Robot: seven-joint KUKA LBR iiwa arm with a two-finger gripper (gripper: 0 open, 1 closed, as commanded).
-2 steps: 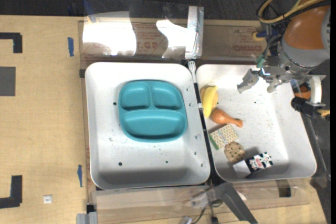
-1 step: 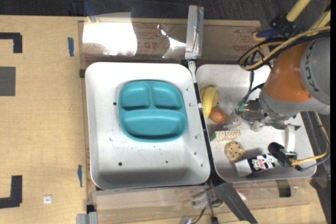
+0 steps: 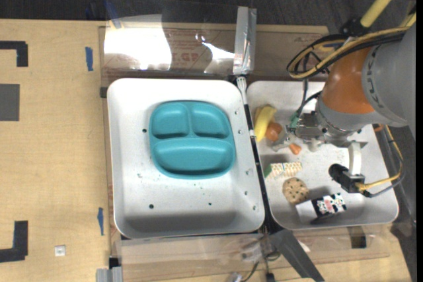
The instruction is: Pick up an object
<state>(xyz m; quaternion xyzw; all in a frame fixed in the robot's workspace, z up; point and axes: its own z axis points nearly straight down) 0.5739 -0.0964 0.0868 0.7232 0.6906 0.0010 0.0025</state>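
The gripper (image 3: 305,132) is hanging low over the right bin (image 3: 386,205), its metal tip pointing toward that bin's left half; how it is set, and whether it has hold of anything, cannot be told, since the grey arm (image 3: 390,76) with its orange band (image 3: 347,86) is covering it from above. Just left of the tip an orange piece (image 3: 273,132) is lying, and next to that a yellow banana (image 3: 264,121) is leaning along the bin's left wall. A small orange bit (image 3: 295,148) is sitting just below the tip. Further toward the near side, one pale wafer with dots (image 3: 285,170) is resting flat, and just beneath it one round brown cookie (image 3: 294,189). To the right of the cookie, near the bin's front edge, one black-and-white block (image 3: 328,205) is lying tilted. That is making six loose things in the right bin, one of each. In the left bin (image 3: 132,195), one teal plate with three compartments (image 3: 192,139) is sitting in the middle, well apart from the gripper.
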